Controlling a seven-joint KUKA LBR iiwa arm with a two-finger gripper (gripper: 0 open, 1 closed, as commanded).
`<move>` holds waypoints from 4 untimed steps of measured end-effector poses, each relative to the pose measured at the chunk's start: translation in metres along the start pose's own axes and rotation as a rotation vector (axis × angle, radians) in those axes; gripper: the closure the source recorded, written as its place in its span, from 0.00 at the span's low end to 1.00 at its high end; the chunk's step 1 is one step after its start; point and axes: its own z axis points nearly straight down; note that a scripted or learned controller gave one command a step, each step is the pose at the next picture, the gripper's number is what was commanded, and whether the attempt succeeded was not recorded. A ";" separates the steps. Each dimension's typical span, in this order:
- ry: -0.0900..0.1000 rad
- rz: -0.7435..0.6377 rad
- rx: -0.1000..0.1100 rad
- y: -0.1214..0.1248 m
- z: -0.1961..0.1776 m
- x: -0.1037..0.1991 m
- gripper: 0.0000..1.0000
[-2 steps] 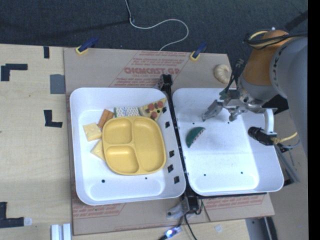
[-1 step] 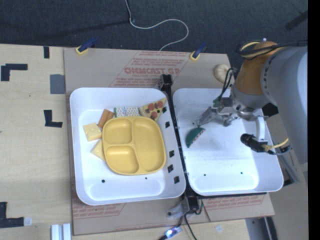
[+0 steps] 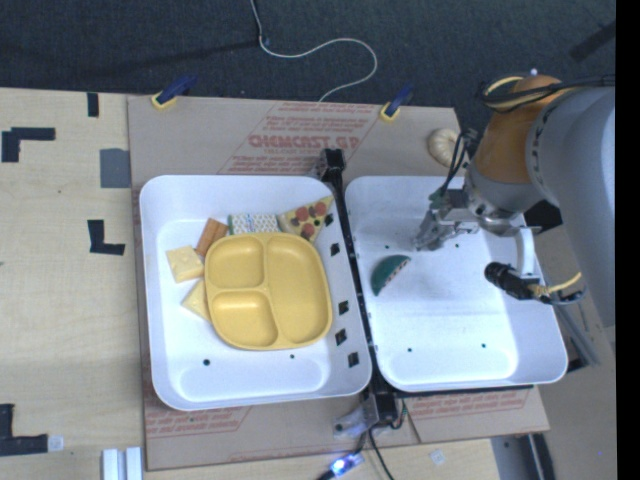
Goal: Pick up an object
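We judge this the approach step: the gripper (image 3: 432, 236) hangs over the right bin (image 3: 500, 363), holding nothing; whether its fingers are spread we cannot tell. The green wedge (image 3: 389, 270), small, dark and flat-looking, lies just left of the gripper. Next: shift left, descend.
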 end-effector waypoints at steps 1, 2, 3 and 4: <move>0.002 0.001 -0.002 -0.001 -0.048 0.010 1.00; 0.002 0.002 -0.001 0.000 -0.090 0.015 1.00; 0.002 0.002 -0.001 0.001 -0.131 0.016 1.00; 0.002 0.001 0.003 -0.027 -0.136 0.052 1.00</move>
